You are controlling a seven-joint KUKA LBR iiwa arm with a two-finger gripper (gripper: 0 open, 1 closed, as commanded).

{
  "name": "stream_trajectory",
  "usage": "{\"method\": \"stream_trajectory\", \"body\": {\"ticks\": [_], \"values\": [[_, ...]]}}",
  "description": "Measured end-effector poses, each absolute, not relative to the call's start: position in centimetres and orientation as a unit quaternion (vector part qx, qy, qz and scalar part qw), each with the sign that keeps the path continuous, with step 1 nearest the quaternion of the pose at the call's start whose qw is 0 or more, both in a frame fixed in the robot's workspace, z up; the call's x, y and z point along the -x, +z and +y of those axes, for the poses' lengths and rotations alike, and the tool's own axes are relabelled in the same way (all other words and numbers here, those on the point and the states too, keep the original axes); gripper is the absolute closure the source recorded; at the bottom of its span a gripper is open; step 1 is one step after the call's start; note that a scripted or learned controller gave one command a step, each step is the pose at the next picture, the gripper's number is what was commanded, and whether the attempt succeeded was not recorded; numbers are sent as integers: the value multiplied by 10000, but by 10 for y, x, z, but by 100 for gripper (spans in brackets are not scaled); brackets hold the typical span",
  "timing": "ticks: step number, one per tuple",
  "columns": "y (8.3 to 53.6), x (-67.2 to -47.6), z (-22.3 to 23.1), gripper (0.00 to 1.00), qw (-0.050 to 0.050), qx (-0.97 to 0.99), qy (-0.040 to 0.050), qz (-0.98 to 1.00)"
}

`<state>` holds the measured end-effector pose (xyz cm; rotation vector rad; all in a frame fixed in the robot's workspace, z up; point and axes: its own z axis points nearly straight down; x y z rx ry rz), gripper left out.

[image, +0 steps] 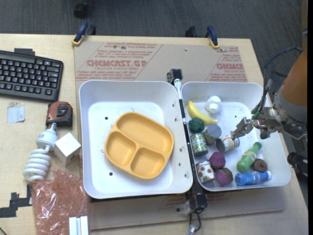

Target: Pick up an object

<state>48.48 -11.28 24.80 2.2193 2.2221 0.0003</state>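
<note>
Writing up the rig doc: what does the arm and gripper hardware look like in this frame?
A grey arm with a broad orange band enters from the right. Dark cables loop beside it. Its metal two-finger gripper is slim, silvery-grey, with thin linkages and small green parts near the wrist.

Arm (297, 89): grey body with a broad orange band above the wrist, rounded casing. Wrist section is grey metal, blocky, with dark fittings. Thin dark cables loop along the arm's upper side toward the wrist. End effector (243, 127): 2 slim metallic grey fingers on a small bracketed mount, with green bits near the base. No legible markings.
</note>
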Motion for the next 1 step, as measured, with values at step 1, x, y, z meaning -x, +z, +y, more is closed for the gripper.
{"method": "stream_trajectory", "body": {"ticks": [1], "values": [[112, -493, -100, 0, -3, -7078, 0, 7064]]}}
